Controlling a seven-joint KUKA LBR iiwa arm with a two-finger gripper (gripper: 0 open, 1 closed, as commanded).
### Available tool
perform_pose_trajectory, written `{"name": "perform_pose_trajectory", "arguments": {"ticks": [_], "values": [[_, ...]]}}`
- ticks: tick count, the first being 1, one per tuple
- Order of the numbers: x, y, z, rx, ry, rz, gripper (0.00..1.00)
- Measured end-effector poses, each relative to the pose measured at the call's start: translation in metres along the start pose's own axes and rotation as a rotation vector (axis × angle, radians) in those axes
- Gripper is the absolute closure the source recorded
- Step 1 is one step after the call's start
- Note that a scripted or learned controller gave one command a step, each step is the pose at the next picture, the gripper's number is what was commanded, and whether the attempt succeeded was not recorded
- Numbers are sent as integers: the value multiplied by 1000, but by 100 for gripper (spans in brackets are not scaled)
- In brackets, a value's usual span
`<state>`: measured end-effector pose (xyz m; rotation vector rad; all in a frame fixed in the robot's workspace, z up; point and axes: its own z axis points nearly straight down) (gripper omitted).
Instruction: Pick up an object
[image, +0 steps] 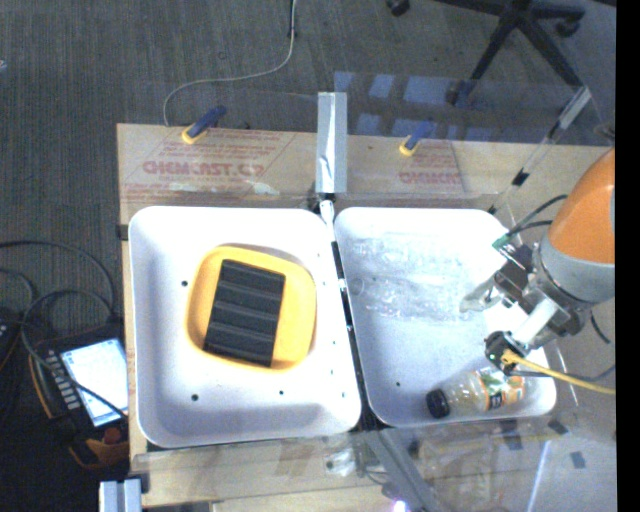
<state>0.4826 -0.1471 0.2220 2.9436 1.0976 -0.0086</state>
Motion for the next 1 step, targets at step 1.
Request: {"name": "perform_pose_trajectory", "arguments": {"ticks": [1], "values": [[-41,48,-28,0,0,260,0]]}}
